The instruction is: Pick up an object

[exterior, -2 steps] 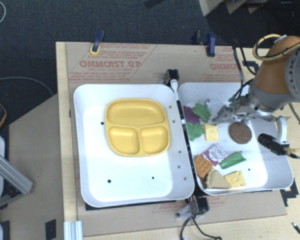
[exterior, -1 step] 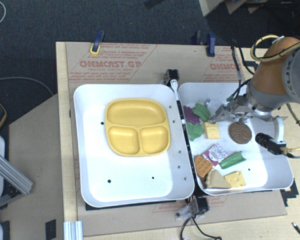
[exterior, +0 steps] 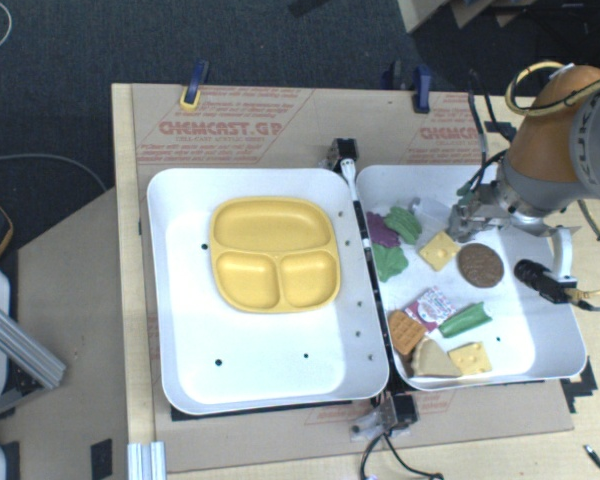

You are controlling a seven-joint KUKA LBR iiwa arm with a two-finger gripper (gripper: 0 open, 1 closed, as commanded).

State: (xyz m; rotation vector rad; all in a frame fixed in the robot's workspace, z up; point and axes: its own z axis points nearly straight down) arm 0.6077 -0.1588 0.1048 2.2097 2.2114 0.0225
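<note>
In the right bin (exterior: 550, 358), jaws (exterior: 464, 218), grip perhaps unreadable, near a round brown disc (exterior: 480, 266).

Right bin (exterior: 540, 363) holds my pickings, all lying flat. Purple piece (exterior: 381, 230) and green piece (exterior: 404, 222) far left; another green (exterior: 389, 261) just nearer. Yellow cheese wedge (exterior: 439, 250) mid-bin, brown round cookie (exterior: 480, 266) just right of it. Near side: pink wrapper (exterior: 433, 305), green pod (exterior: 465, 319), waffle (exterior: 405, 331), tan slice (exterior: 433, 359), holed cheese (exterior: 469, 357).

The pincer (exterior: 467, 218) hangs over the right bin (exterior: 550, 353), beside a cheese wedge (exterior: 438, 250).
</note>
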